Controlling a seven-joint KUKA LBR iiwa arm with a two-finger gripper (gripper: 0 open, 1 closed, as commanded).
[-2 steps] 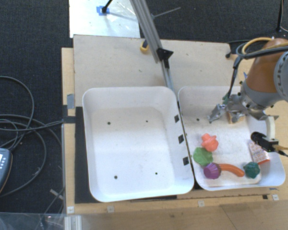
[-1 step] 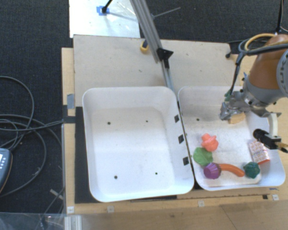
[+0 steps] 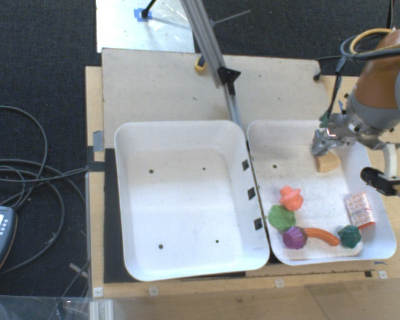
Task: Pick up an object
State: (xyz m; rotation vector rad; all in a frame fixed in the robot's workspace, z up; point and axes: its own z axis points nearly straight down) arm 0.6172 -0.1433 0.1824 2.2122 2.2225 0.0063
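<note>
The arm (image 3: 381, 79) reaches in from the right over the far part of the right bin (image 3: 287, 133). Its gripper (image 3: 325, 144) hangs right above a tan block (image 3: 328, 162) lying on the bin floor; whether they touch is unclear. Nearer in the same bin lie an orange toy (image 3: 291, 197), a green ball (image 3: 281, 217), a purple piece (image 3: 295, 237), a carrot (image 3: 321, 235), a teal ball (image 3: 350, 235) and a pink-and-white box (image 3: 359, 209). The left bin (image 3: 130, 199) stands beside it.
</note>
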